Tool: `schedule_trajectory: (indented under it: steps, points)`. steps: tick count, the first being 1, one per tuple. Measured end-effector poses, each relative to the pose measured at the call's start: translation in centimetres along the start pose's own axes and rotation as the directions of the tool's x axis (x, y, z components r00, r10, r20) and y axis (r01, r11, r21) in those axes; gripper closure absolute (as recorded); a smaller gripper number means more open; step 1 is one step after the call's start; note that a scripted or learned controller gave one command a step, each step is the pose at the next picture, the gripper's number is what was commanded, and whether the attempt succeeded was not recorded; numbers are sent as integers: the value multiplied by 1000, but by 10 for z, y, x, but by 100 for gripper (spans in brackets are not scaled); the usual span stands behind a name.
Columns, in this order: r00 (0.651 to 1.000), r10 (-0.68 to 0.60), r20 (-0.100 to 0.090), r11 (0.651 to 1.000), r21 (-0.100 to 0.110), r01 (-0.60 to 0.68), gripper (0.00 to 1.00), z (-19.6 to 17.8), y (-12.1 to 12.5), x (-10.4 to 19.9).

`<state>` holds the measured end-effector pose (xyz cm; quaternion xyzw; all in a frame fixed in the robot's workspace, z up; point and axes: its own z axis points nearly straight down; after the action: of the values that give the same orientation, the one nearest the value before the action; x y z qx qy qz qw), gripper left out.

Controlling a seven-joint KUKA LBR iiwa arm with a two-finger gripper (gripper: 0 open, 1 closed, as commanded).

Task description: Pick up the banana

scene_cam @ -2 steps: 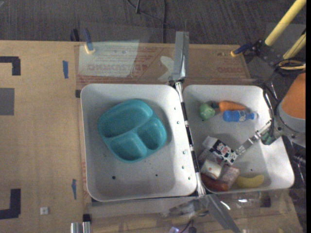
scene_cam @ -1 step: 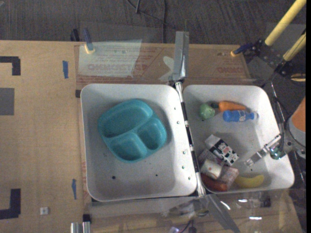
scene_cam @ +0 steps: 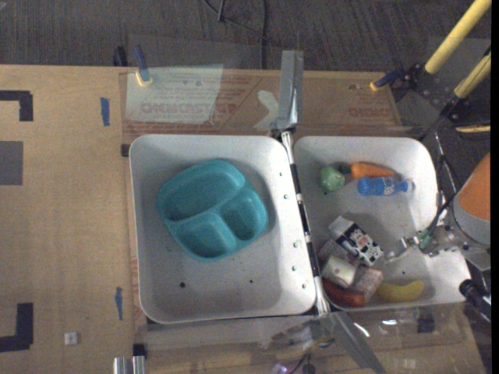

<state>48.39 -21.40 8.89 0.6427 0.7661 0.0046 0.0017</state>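
Note:
The banana (scene_cam: 400,290) is small and yellow and lies flat near the front wall of the right bin (scene_cam: 421,156). My gripper (scene_cam: 408,245) hangs above the bin floor on the right side, a little behind the banana and apart from it. The grey wrist and orange band (scene_cam: 479,197) reach in from the right edge. Nothing shows in the gripper's grasp.
Left of the banana, a pinkish block (scene_cam: 368,280), a red item (scene_cam: 347,293), a white cup (scene_cam: 339,271) and a printed carton (scene_cam: 355,240) crowd together. A green item (scene_cam: 331,178), a carrot (scene_cam: 373,169) and a blue bottle (scene_cam: 382,185) lie at the back. A teal divided plate (scene_cam: 212,207) sits in the left bin (scene_cam: 148,232).

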Motion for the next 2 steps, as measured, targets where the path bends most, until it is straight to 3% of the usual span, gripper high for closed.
schedule_trajectory:
  steps: [1,2]
  points:
    - [1000,5,11,1000,-5,-5,100,-10,0,-4]
    - [1000,7,13,1000,-8,-7,100,-20,0,-5]
